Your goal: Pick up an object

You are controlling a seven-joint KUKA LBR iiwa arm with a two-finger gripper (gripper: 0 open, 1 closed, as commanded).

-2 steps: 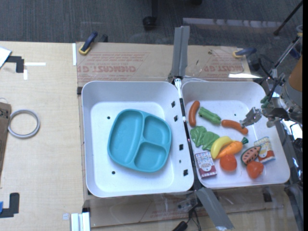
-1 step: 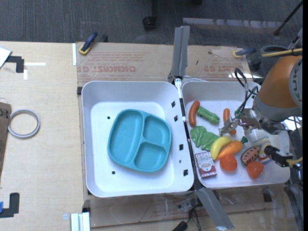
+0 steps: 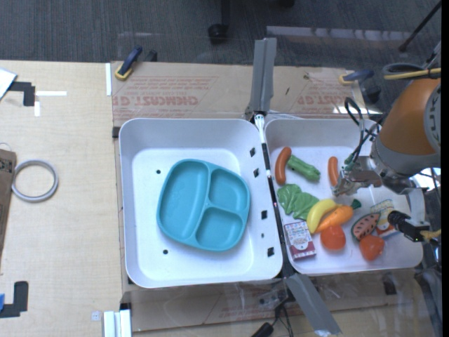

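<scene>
Camera view is showing cardboard [image 3: 210, 90] reading "CHEMCAST GP" mirrored, one blue plate [image 3: 203, 204] lying in the left bin [image 3: 130, 209], two sausages, one banana [image 3: 320, 212], and the hand [image 3: 346, 186] hovering over the right bin's [image 3: 309, 126] toys, its grip impossible to tell.

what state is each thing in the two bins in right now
blue plate: flat, right side up in the left bin, nothing on it
hot dog: lying near the right bin's left wall
green pepper: lying beside the hot dog
banana: lying against the carrot
tomato: resting below the carrot
small box: lying flat
watermelon slice: lying flat
gripper: low over the carrot, grip unclear
</scene>
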